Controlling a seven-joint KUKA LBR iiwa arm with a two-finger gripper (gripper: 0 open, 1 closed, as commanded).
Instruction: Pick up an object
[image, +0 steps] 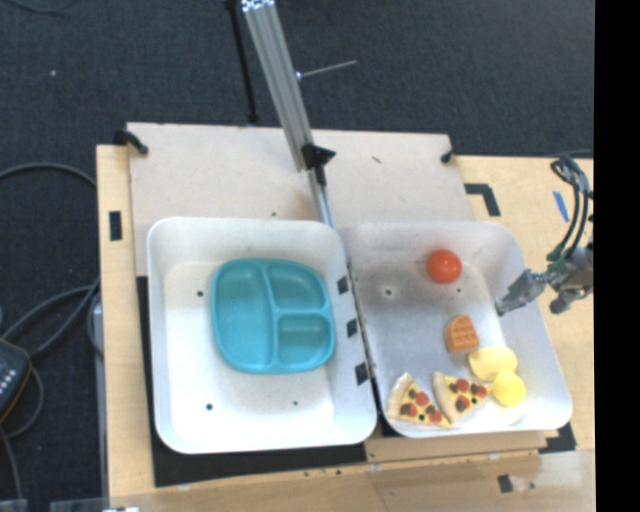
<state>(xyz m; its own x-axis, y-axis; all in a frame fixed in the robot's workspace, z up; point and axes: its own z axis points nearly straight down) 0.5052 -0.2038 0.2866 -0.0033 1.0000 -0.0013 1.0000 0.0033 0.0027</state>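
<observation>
My gripper (537, 298) hangs over the right rim of the right bin (400, 250), at the view's right edge. Its two grey fingers stand apart, open, with nothing between them. In that bin lie a red ball (445, 266) near the back, an orange waffle-like piece (461, 333) in the middle, two yellow pieces (493, 362) (509, 389) and two pizza slices (419, 402) (461, 392) at the front. The gripper is to the right of the red ball and above the yellow pieces, touching none of them.
The left bin (170, 330) holds a teal divided plate (272, 315). A slanted metal bar (285, 90) runs from the top down to the seam between the bins. Cables lie at the left and at the right edge.
</observation>
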